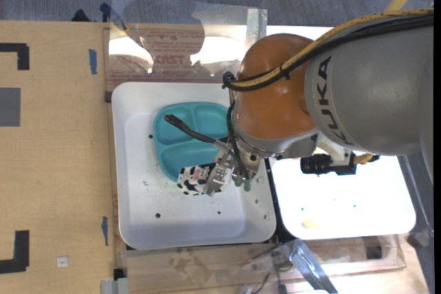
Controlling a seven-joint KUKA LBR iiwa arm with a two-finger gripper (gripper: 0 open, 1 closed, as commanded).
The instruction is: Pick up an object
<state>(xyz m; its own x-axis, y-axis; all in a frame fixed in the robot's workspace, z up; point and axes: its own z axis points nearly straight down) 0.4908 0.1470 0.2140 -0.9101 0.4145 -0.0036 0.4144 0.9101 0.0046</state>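
A teal divided plate [186, 138] lies in the left white bin [138, 217], with a thin black utensil [189, 131] lying across it. A small black-and-white spotted object [192, 179] sits at the plate's lower edge. My gripper [222, 175] hangs low over the bin, right beside that spotted object on its right side. A small green piece [242, 182] shows just right of the gripper. The orange wrist band [272, 89] and grey arm cover the bin's right part.
The right white bin [386, 217] holds a small yellowish item [311, 223] near its front left. A cardboard sheet [52, 148] covers the bench to the left. A clear plastic panel [179, 45] stands behind the left bin.
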